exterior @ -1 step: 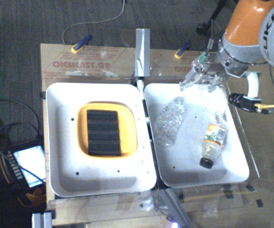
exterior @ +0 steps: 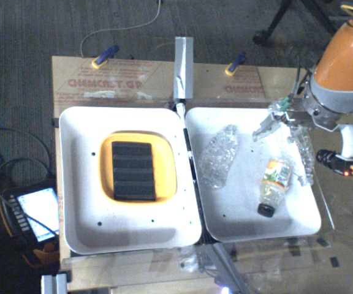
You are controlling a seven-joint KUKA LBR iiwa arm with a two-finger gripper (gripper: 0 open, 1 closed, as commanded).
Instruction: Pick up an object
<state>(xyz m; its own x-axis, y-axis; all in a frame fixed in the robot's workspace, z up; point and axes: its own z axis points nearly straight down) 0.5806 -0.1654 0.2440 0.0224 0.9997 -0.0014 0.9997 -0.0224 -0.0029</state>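
White plastic makes up the two shallow bins we see side by side on the counter point(exterior: 66, 78), whose brown top carries faint red lettering. At nine o'clock from the centre, the left white bin point(exterior: 78, 225) holds a yellow rectangular tray with a black ribbed insert point(exterior: 136, 169), lying flat in the middle of its floor.

At three o'clock, the right white bin point(exterior: 238, 225) holds two things. One is a crumpled clear plastic bottle point(exterior: 219, 155), lying toward the bin's nine o'clock side, close to the wall shared with the other bin. The other is a small clear bottle with a green and orange label and a black cap point(exterior: 273, 187), lying on its side toward the four o'clock part of the bin floor, cap pointing to six o'clock. The two bottles are apart from each other.

We see the grey arm with its orange band point(exterior: 342, 60) coming in from two o'clock. Its two-finger gripper point(exterior: 285, 126) hangs over the bin's upper right corner, above and at twelve o'clock of the labelled bottle, not touching it. Its fingers look spread, with nothing between them.

Two blue and yellow clamps point(exterior: 105, 56) grip the far edge of the counter at twelve o'clock, and a grey upright post point(exterior: 183, 69) stands between the bins there.
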